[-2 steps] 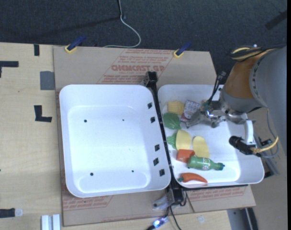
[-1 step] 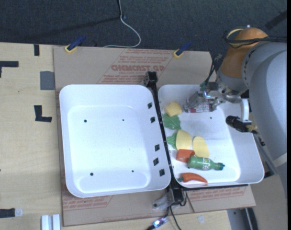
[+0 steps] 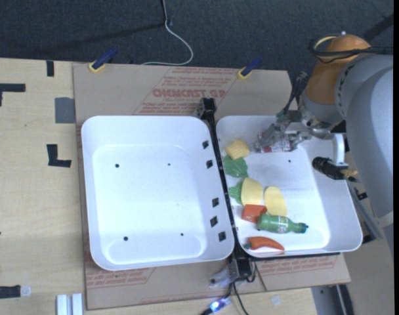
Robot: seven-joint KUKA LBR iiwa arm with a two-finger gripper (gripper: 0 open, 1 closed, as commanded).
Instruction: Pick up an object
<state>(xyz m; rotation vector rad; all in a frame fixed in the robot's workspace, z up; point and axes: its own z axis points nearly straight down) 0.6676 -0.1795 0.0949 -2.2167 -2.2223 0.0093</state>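
Red chili pepper (image 3: 265,243) sits untouched by the front wall — my gripper (image 3: 272,138) hovers over the right bin (image 3: 344,241); can't tell its state, nothing lifted yet.

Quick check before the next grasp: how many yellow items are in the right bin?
3. One yellow piece lies near the bin's upper left, by the divider; two more sit side by side mid-bin, above the green bottle. Others may be hidden under the pile.

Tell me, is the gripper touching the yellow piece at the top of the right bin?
Apart. The camera view shows bare white bin floor between the gripper and the yellow piece, which lies to its left by the bin divider.
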